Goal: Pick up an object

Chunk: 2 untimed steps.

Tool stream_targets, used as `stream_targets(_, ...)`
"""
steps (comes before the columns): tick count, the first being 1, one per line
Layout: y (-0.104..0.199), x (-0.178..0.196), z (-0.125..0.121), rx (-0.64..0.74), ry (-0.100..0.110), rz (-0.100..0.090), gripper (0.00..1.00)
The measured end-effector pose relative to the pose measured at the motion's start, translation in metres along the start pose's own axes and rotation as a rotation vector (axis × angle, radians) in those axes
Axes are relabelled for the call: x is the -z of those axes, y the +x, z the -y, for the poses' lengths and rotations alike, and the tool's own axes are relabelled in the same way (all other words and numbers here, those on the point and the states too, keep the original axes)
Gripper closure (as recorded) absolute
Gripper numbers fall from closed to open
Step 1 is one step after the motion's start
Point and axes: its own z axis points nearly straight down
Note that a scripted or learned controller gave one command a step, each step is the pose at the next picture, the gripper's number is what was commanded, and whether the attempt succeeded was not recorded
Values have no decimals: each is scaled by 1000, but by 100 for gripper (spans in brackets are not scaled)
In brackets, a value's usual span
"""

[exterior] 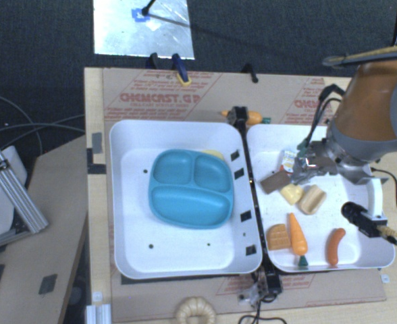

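Note:
My gripper (298, 173) hangs low over the upper left part of the right bin (374, 252), below the grey arm with its orange band (377, 100). Just under and beside it lie a pale yellow piece (292, 194) and a tan bread-like piece (312, 200). A dark brown flat piece (274, 181) sits at the gripper's left. Toward the bin's front edge are a square waffle-like piece (277, 237), a carrot (297, 234) and a reddish sausage (333, 246). Nothing is visibly held.
The left bin (127, 248) holds a blue divided plate (190, 187) with a small yellow item (214, 154) behind it. An orange item (253, 118) lies on the cardboard behind the divider between the two bins. A ring-shaped object (197, 310) lies in front of the bins.

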Motion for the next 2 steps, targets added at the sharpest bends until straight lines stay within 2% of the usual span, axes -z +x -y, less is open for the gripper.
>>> stream_targets(1, -6, -14, -7, -1, 3, 1, 100)
stream_targets(2, 7, -3, -2, 5, 1, 0, 100)
